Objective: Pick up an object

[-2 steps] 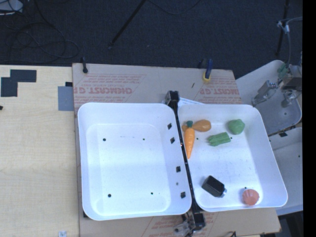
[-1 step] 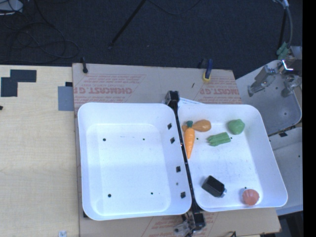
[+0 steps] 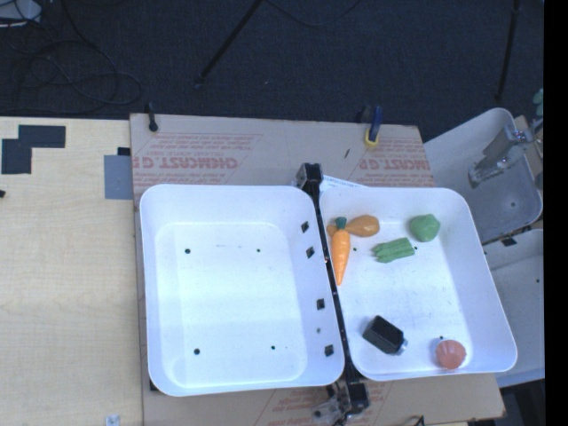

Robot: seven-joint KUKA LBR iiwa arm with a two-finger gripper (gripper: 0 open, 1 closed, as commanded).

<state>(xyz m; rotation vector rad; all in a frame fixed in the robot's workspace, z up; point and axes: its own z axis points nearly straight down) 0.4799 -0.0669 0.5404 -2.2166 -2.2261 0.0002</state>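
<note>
A view from above looks down at a slant on two shallow white bins set side by side on a brown cardboard sheet (image 3: 266,153), which lies on a pale wooden surface (image 3: 62,291). The grey arm (image 3: 484,193) enters at the right edge of the picture. Its gripper (image 3: 501,160) sits above and outside the far right corner of the right bin (image 3: 499,309), touching nothing. It is too small and blurred to tell whether it is apart or together.

All the loose objects lie in the right bin, to the left of the gripper and lower in the picture:

- Nearest the gripper is a rounded green piece (image 3: 425,227).
- Just beyond that is a longer green piece (image 3: 393,250).
- Farther left, an orange rounded item (image 3: 362,226) touches the top of a toy carrot (image 3: 340,254), which lies along the bin's left wall.
- Well below the gripper, near the bin's front edge, a black block (image 3: 384,335) and a reddish-orange ball (image 3: 451,354) sit apart from each other.

The left bin (image 3: 146,238) is farthest from the gripper. A blue and yellow clamp (image 3: 374,124) grips the cardboard's far edge.
</note>
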